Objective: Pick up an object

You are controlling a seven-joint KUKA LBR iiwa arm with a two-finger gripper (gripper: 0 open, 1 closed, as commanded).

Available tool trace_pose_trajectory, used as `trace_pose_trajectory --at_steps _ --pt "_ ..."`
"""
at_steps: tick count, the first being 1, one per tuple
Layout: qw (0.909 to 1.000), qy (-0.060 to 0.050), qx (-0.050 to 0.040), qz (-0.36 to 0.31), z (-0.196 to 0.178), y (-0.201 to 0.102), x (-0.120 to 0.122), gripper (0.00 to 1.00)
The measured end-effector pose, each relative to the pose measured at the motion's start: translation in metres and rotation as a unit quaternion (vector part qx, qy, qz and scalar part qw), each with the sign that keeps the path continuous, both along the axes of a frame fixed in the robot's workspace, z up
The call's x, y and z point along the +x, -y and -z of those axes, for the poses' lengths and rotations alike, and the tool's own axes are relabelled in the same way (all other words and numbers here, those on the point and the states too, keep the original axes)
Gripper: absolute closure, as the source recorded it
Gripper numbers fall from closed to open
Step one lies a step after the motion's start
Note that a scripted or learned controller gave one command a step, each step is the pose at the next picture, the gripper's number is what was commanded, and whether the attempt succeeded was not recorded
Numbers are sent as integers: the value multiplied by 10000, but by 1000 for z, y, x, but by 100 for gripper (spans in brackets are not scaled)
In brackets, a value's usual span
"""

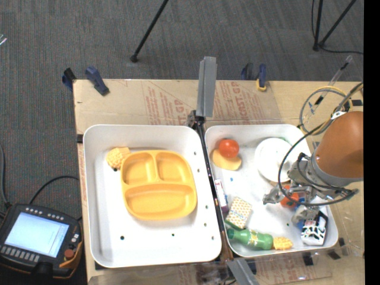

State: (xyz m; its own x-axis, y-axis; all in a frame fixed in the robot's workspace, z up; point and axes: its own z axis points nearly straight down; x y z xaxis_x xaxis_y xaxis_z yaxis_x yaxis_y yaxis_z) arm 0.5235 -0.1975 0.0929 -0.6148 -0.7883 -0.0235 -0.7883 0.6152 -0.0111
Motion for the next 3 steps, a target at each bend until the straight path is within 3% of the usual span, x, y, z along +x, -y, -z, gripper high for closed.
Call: trace_pose_trajectory --at_steps 1,2,3 --pt "9997 -121 -33 -225 6 -23 -3 0" --pt "9975 -14 29 -711 2 -2 -26 0" --pt "9988 -118 -35 -472 6 -52 -45 0"
